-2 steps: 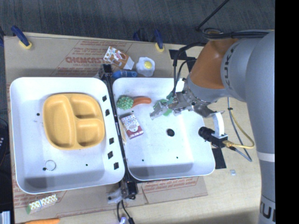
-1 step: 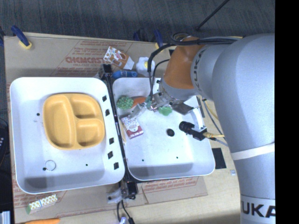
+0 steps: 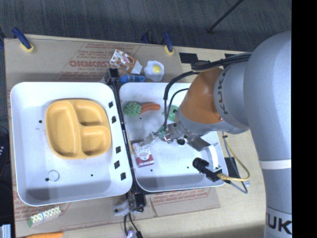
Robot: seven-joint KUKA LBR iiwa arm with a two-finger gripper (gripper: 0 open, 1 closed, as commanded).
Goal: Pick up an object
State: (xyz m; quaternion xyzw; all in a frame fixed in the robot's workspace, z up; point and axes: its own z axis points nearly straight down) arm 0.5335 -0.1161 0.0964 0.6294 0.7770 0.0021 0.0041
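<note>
seen from above: grey arm (image 3: pixel 270 108) with orange band reaching in from the right, bent low over the right bin (image 3: pixel 148 177) on the worktop (image 3: pixel 74 58). left bin (image 3: pixel 25 148) carrying a yellow divided tray (image 3: pixel 77 128) — three compartments, lying flat near the bin's middle. pincer (image 3: pixel 166 133) down inside the right bin, just right of a small red-and-white packet (image 3: pixel 142 155) lying on the bin floor; nothing visibly between the fingers, and how far apart they stand cannot be told under the wrist hardware. farther back in the same bin, a green broccoli-like toy (image 3: pixel 132 108) touching an orange carrot-like piece (image 3: pixel 150 107). beyond the bins' far rim, on the cardboard sheet: a small printed carton (image 3: pixel 122 60), a blue object (image 3: pixel 132 78), a white-and-yellow fried-egg toy (image 3: pixel 154 69). blue clamps (image 3: pixel 22 38) at the worktop's far edge — another (image 3: pixel 168 42) near its middle. a small patterned wrapper (image 3: pixel 44 215) at the near left corner.
</note>
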